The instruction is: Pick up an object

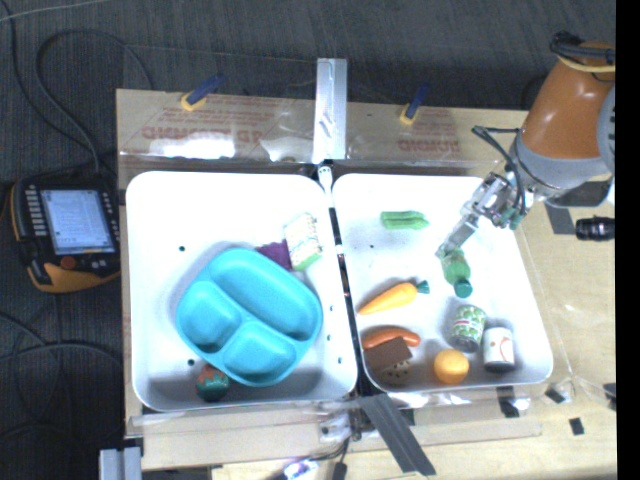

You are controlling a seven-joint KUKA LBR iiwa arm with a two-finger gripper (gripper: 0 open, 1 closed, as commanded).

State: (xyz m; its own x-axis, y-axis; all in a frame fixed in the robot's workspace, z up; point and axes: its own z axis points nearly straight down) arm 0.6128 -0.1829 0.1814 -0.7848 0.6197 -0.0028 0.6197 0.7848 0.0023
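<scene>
Two white bins [340, 268] sat side by side; my gripper [452, 255] hung over the right one, fingers pinching a green bottle [458, 271].

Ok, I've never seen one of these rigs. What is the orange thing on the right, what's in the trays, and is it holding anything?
One camera looks down at a slant on two white bins. The orange and grey thing is a robot arm; its gripper hangs over the right bin, just above a small green bottle, which isn't visibly held. That bin also holds a carrot, a green pickle, a hot dog, an orange and two cans. The left bin holds a blue divided plate.
</scene>
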